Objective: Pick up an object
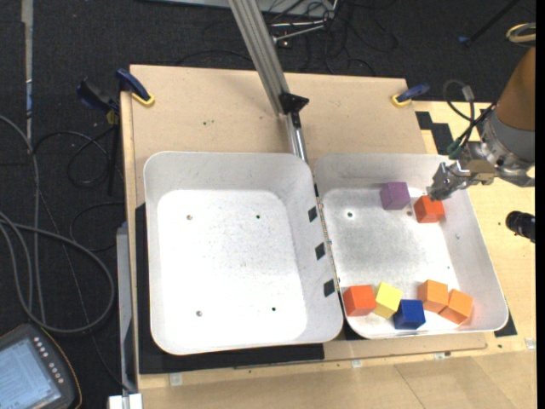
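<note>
Right bin (pixel 477 254) taken as reference throughout. Along its near rim lies a cluster of blocks: a red-orange block (pixel 359 299) at the near left corner, a yellow block (pixel 387 299) touching it on the right, a blue block (pixel 410 314) just beside the yellow one and slightly nearer the rim, then two orange blocks (pixel 435 294) (pixel 458 306) side by side toward the near right corner. The middle of the bin floor carries grey scuffing and no contact with any block. Toward the far side of the bin sit a purple block (pixel 394 195) and, just to its right and slightly nearer, an orange-red block (pixel 428 210); the two stand close but apart. The gripper (pixel 446 181) hangs over the far right part of the bin, directly above and beside the orange-red block; whether its fingers are open or closed cannot be told, and no block is seen between them. The arm (pixel 516 113) enters over the bin's right wall. The left bin (pixel 162 254) adjoins the reference bin's left wall. Both rest on the tan worktop (pixel 213 109), beyond the bin's far rim.
</note>
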### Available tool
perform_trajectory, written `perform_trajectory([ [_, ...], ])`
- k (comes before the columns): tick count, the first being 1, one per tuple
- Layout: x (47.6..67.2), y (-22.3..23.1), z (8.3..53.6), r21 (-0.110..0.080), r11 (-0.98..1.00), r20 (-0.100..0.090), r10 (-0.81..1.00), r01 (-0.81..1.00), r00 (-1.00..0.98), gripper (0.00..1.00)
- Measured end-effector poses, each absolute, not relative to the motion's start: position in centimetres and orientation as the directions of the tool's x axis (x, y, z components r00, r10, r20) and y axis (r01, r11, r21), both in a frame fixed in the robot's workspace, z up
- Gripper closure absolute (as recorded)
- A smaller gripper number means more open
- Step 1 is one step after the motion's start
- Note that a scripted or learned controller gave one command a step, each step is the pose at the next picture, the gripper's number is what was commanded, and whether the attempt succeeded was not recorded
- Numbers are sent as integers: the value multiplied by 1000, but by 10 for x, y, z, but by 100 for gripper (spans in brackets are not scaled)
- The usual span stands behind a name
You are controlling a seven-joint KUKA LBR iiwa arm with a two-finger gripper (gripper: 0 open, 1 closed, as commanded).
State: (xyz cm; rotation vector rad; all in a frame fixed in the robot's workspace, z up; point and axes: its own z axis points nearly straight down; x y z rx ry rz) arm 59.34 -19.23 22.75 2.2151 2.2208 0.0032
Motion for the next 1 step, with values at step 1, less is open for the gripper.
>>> perform_trajectory([
  [1, 586, -148, 235, 0, 7, 2, 1000, 1000, -7, 100],
])
